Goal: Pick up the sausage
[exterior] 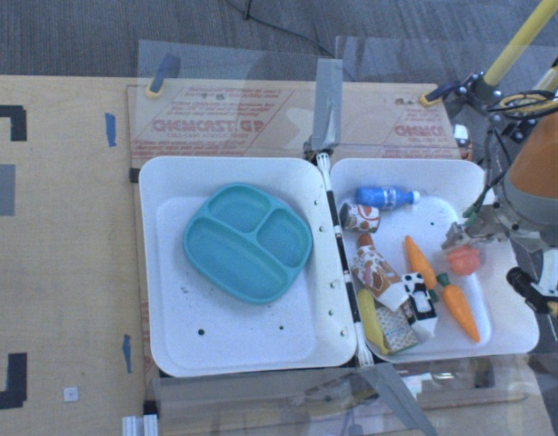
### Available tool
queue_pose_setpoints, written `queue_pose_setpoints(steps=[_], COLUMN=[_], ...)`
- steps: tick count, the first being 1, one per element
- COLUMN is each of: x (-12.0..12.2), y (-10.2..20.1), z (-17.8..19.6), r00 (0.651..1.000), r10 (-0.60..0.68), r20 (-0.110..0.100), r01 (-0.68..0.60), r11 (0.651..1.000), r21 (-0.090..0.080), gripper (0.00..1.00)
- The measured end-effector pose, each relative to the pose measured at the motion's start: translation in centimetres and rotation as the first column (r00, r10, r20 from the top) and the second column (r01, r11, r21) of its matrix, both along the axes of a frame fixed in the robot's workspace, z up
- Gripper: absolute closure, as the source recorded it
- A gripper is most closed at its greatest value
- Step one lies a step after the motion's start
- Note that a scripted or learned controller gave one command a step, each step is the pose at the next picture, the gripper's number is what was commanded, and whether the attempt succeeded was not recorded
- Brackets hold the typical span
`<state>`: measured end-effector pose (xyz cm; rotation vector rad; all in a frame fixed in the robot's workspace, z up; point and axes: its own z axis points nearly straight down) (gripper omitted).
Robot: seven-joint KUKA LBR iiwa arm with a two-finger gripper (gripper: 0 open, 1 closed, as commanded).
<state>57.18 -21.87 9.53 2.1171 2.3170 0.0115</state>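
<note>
The sausage (419,262), a slim orange piece, lies in the right bin (443,182) near its middle, slanting from upper left to lower right. Nothing grips it. It lies between a brown and white carton (375,272) on its left and a round reddish fruit (463,261) on its right. Its lower end is just beside a small black and white block (418,296).

In the camera view the grey arm (536,209) comes in from the right edge, its orange band (543,157) showing above the wrist. The hand (462,236) is low over the right side of the right bin, just above the reddish fruit and apart from the sausage. Whether the hand is open or closed cannot be told from here, and nothing is seen gripped in it.

A carrot (461,309) with a green top lies below the fruit. A blue bottle (385,196) lies near the bin's far wall, and a banana (370,320) lies along its left wall. The left bin (161,271) holds a teal divided plate (248,242). Both bins sit on the tabletop (61,243).
</note>
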Motion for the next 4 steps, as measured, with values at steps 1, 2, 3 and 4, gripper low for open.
queue_pose_setpoints(steps=[1, 2, 3, 4], x=[-2.5, -6.4, -4.4, -9.1], y=[-0.7, 0.0, 4.2, -0.3], z=[13.1, 0.6, 13.7, -0.3], r00=[0.996, 0.992, 0.981, 0.963], r10=[0.085, 0.125, 0.193, 0.268], r20=[-0.011, -0.013, -0.011, -0.010], r01=[-0.085, -0.125, -0.193, -0.268], r11=[0.996, 0.992, 0.981, 0.963], r21=[-0.003, 0.000, -0.002, 0.000], gripper=[1.00, 1.00, 1.00, 1.00])
